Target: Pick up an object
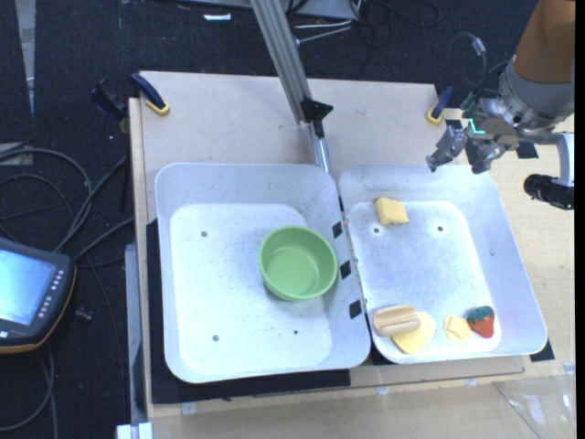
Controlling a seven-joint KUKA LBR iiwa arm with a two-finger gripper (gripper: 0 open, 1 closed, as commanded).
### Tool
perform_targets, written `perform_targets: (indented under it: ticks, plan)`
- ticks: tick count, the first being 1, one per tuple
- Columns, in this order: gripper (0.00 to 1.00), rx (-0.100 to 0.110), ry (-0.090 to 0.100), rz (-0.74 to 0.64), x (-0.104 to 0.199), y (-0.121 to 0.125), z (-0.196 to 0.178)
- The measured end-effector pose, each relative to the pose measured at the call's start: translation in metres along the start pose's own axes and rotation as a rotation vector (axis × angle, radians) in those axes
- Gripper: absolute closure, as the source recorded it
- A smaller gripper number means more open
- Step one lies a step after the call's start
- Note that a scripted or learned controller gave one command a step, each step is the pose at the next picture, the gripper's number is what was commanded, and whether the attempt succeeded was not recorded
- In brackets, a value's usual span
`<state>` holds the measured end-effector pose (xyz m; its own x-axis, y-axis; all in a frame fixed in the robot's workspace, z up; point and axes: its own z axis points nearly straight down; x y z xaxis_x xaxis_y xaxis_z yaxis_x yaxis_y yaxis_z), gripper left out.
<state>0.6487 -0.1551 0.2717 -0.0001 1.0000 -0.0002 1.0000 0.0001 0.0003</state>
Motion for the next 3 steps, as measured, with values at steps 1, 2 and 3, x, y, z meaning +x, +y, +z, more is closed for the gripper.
perform_targets:
  ticks: [1, 2, 3]
  plan:
    - [0.0, 0.0, 0.0, 0.0, 0.0, 0.0, 0.0]
    - [0.0, 0.006, 0.001, -0.001, 0.006, -0.003, 0.062]
    - [0.0, 0.006, 0.001, 0.0, 0.014, -0.001, 0.121]
